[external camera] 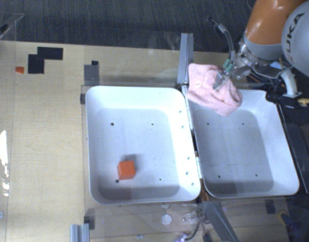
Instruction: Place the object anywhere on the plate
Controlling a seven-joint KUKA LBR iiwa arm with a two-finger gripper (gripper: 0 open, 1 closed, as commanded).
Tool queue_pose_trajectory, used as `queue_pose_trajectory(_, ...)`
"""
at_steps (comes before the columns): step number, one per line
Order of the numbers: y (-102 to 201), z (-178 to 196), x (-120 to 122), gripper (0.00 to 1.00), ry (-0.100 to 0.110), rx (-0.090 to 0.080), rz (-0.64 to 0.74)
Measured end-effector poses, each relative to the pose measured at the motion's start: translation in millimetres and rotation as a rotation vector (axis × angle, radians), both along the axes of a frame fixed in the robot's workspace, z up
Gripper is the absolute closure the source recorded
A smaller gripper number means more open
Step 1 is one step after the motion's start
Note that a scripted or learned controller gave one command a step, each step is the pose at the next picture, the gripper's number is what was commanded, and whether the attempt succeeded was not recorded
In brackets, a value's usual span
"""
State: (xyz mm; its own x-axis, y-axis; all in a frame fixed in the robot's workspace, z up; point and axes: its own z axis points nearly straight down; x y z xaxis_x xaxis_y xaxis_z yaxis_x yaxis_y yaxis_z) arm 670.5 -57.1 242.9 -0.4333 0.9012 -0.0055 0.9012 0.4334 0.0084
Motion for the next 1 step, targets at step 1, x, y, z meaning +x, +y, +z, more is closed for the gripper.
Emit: queue_pose_trajectory(1, 2.7, -16.8, 1.7, 1.0, 0.004, 0.001, 0.006)
